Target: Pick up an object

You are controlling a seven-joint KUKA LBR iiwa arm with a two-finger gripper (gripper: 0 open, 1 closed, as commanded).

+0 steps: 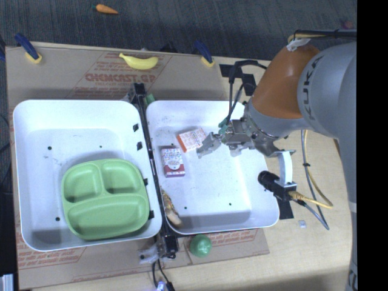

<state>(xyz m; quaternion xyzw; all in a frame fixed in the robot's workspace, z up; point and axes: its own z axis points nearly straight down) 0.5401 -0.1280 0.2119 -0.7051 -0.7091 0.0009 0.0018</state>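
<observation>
Green ball [200, 245]: lay nearest the camera, on the worktop outside the right bin [242, 214], at 6 o'clock of it.
Green tray [106, 197]: sat in the left bin [30, 162].
Orange packet [192, 139]: lay flat in the right bin, toward 11 o'clock from its middle.
Dark red packet [173, 161]: lay at 7 o'clock of the orange one.
End effector [208, 145]: hung low at 3 o'clock of the orange packet, probably aiming for it; whether wide or narrow, I cannot tell.
</observation>
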